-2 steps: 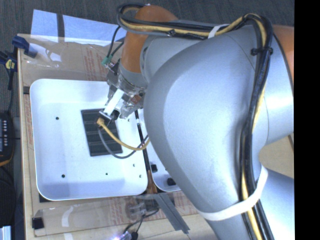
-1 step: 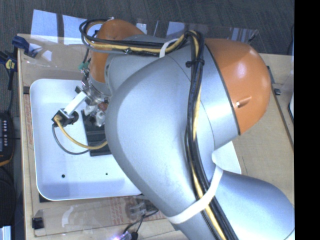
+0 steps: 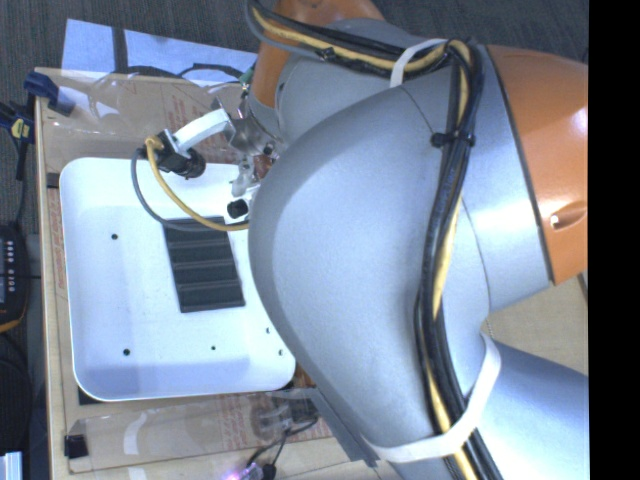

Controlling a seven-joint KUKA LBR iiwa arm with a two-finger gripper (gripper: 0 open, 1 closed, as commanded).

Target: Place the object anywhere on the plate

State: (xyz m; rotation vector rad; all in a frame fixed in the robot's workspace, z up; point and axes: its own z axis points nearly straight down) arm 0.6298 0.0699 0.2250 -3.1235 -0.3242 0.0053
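A dark grey ribbed rectangular object [image 3: 205,265] lies flat in the white bin [image 3: 120,298] on the left, near the bin's right side. The gripper [image 3: 242,173] hangs over the bin's far right corner, just beyond the top end of the ribbed object, with a white cable mount and a yellow cable loop beside it. The large grey arm covers the gripper's body and everything to the right.
The arm's grey body and orange band [image 3: 540,158] span the middle and right of the view and hide the second bin. A yellow cable [image 3: 150,193] droops over the bin's far end. Clear plastic and tape lie on the bench [image 3: 110,93] beyond the bin.
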